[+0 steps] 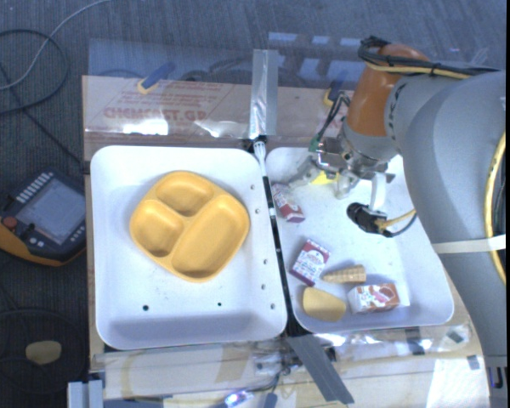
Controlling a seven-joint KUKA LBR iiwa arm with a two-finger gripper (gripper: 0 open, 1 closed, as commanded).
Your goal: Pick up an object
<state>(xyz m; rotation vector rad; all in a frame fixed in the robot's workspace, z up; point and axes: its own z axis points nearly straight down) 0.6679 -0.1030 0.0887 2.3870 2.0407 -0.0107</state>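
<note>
My gripper (344, 175) hangs low over the back of the right bin (416, 253), under the orange wrist band. A small yellow thing (324, 176) peeks out just beside it; I cannot tell whether it is held. A red and white packet (287, 204) lies by the bin's left wall. Toward the front lie a red carton (309, 262), a tan cone-shaped piece (345, 274), a yellow wedge (323, 304) and a red and white box (375, 297).
The left bin (119, 304) holds a yellow divided plate (189, 224). The grey arm (459, 160) covers the right bin's right side. A black cable plug (362, 216) dangles below the wrist. A handheld controller (38, 219) lies on the floor at the left.
</note>
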